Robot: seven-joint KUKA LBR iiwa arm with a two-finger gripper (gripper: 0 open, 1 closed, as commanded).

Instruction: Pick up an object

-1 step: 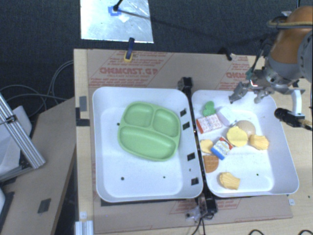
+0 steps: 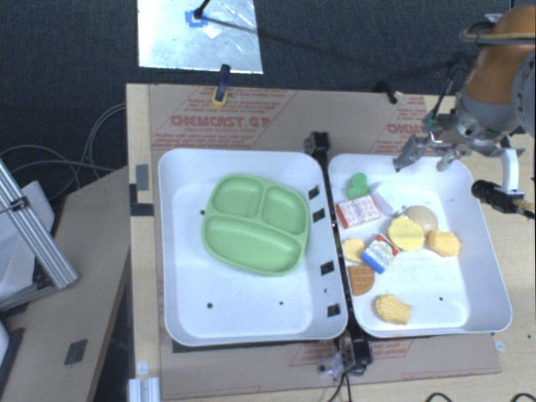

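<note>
The arm comes in from the right with its orange band [image 2: 512, 25] high near the edge, and its gripper [image 2: 430, 153] hangs over the far right corner of the right bin [image 2: 481, 304], above the rim rather than down among the things. The 2 fingers [image 2: 408, 157] stand apart, splayed toward the bin, with nothing between them. All the loose things lie in the right bin, crowded toward its left and middle. A small green piece [image 2: 358, 184] sits nearest the far wall; just in front of it lies a red and white packet [image 2: 359, 212], its long axis running roughly left to right with a slight tilt up toward the right. Beside it to the right is a pale pinkish flat piece [image 2: 383, 201]. In the middle, a yellow round slice [image 2: 406, 234] lies against a beige rounded lump [image 2: 422, 219], and an orange-yellow chunk [image 2: 443, 243] sits just to their right. A small blue, red and white box [image 2: 380, 253] lies slantwise, its long axis pointing from lower left to upper right, touching a yellow wedge [image 2: 353, 249] on its left. A brown round disc [image 2: 360, 279] lies near the dividing wall, and a ridged yellow piece [image 2: 392, 309] rests alone toward the near side, long axis roughly left to right. The left bin [image 2: 180, 308] bears a green divided plate [image 2: 255, 223] with 3 compartments, lying flat and slightly turned. Both bins rest on a cardboard sheet [image 2: 251, 111] on the tabletop [image 2: 92, 224].
</note>
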